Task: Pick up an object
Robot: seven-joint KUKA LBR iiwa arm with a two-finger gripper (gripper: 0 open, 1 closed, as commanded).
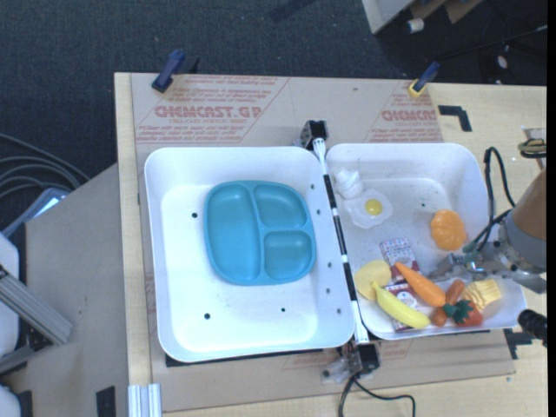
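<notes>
The right bin (408, 159) holds several toy foods. A fried egg (371, 208) lies near its left wall and an orange fruit (448, 229) sits toward the right. At the front lie a banana (400, 307), a carrot (420, 286), a yellow corn piece (483, 294), a small red piece (453, 292), a pale yellow round piece (372, 276) and a printed packet (396, 251). My gripper (463, 265) reaches in from the right, low over the bin, just below the orange fruit and above the corn and red piece. Nothing is visibly held in it.
The left bin (174, 259) holds a blue divided plate (259, 231). A black divider strip (334, 233) runs between the bins. A black cable (495, 176) loops over the right bin's right wall. Blue (168, 70) and yellow (424, 78) clamps sit at the bench's back edge.
</notes>
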